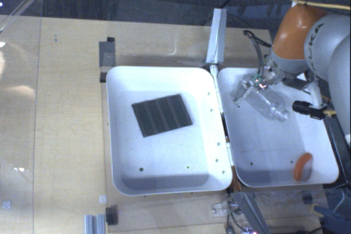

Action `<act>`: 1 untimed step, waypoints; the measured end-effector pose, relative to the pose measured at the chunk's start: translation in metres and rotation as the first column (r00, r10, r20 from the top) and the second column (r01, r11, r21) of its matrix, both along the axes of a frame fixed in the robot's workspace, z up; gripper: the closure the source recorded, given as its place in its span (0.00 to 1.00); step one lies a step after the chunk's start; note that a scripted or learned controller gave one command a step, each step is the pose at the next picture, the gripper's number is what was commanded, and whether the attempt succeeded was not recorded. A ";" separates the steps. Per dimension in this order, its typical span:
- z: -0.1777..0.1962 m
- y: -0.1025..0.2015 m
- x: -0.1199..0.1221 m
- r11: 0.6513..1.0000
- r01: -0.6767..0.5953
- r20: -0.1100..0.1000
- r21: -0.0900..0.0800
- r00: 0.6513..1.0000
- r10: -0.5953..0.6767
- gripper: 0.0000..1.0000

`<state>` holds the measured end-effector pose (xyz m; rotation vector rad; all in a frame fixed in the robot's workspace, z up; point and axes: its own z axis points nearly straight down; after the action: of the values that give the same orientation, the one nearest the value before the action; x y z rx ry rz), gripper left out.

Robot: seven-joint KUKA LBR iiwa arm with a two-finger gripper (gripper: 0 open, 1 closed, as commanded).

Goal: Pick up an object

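Orange sausage [303, 166] lies at the right bin's [274, 172] lower right. The gripper [258, 83] hangs over that bin's upper left; I cannot tell its grip.

A flat dark grey mat [162, 114] with ridges lies in the middle of the left bin [118, 134], turned a little. A small orange thing [303, 166] sits in the near right corner of the right bin [274, 175]. A clear plastic thing [263, 100] lies slanted near the far side of that bin.
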<state>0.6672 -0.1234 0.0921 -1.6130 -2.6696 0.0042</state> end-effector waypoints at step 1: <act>0.095 0.048 0.003 0.995 -0.101 0.030 -0.010 0.994 0.101 1.00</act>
<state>0.6707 -0.0754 0.1875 -1.4901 -2.7750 -0.0067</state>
